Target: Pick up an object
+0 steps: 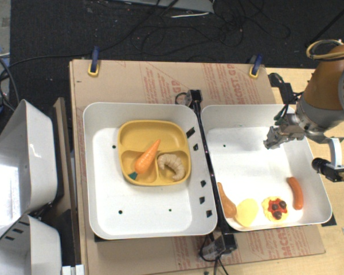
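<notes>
Taking the right bin (258,165) as the landmark, its near edge holds a row of small food pieces: a brown drumstick-like piece (226,201) at the near left corner, a pale yellow round piece (247,211) just beside it, then a yellow piece with red and dark toppings (275,208), and an orange-red sausage (296,192) towards the right wall. All of them lie well apart from the fingers (273,140), which hang over the far right part of this bin, above bare white floor; nothing sits between them, and whether they are spread or closed cannot be told. Left of this bin, the other bin (103,211) carries a yellow divided plate (132,132) with an orange carrot (147,156) and a pale shrimp (172,166).
</notes>
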Action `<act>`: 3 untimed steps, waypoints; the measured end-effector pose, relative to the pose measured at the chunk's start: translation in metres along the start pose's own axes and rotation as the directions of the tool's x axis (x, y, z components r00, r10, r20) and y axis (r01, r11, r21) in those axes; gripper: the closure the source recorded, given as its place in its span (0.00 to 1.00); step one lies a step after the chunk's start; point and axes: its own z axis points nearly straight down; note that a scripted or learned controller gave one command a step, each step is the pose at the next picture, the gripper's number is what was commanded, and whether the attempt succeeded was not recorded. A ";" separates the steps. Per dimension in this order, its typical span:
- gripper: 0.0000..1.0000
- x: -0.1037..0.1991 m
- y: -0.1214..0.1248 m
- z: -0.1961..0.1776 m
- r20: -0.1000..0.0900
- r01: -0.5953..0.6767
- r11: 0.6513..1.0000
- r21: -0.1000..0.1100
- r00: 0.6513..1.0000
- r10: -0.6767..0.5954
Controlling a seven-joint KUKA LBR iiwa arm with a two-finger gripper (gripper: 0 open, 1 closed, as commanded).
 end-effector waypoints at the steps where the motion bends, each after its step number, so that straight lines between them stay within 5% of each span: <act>1: 1.00 -0.003 0.011 -0.052 0.000 0.001 1.000 0.000 1.000 -0.001; 2: 1.00 -0.004 0.013 -0.087 0.000 0.002 1.000 0.001 1.000 -0.002; 3: 1.00 0.051 -0.006 -0.086 -0.004 0.005 1.000 0.007 1.000 -0.005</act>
